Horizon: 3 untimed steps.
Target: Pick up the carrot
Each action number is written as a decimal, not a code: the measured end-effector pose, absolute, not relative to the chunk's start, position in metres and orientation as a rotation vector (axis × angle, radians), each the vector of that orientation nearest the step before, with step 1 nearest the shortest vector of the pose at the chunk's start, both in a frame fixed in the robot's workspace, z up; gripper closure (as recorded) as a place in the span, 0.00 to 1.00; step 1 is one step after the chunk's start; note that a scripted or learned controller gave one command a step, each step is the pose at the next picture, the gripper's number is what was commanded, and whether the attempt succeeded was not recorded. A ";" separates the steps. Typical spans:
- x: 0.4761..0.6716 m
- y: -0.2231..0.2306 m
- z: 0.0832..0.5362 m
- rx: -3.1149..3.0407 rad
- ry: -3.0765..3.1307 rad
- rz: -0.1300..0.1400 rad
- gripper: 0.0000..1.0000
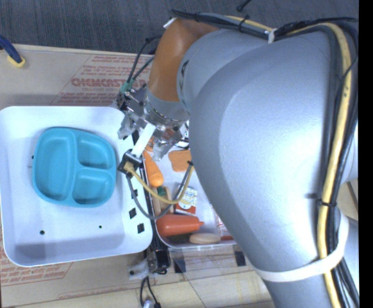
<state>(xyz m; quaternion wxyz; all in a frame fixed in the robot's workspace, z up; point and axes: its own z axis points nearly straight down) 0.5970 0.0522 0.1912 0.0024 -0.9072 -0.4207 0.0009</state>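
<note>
The tool (149, 133) hung just right of centre frame, over the seam between the two bins, and from where I stood I couldn't tell how it was set. The carrot (152, 171) lay right below it, a slim orange piece running down the left edge of the right bin (174, 244), apparently free of any grip. Trouble looked likely there: the carrot sat tight against the wall, so a descent might have clipped the rim or pinched only the tip. A looping cable (149, 194) drooped beside it and could have snagged. Lower down, a red-orange sausage-like item (179, 224) and a pale oval piece (204, 238) crowded close, easy to grab by mistake. At left, the blue divided plate (74, 167) sat in the left bin (20, 236).
</note>
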 end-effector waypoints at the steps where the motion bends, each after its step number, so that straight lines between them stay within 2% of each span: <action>1: 0.638 0.058 0.337 -3.000 -0.930 -0.011 0.00; 2: 0.643 0.038 0.184 -3.049 -0.737 0.030 0.00; 3: 0.637 0.071 0.190 -3.059 -0.701 0.011 0.00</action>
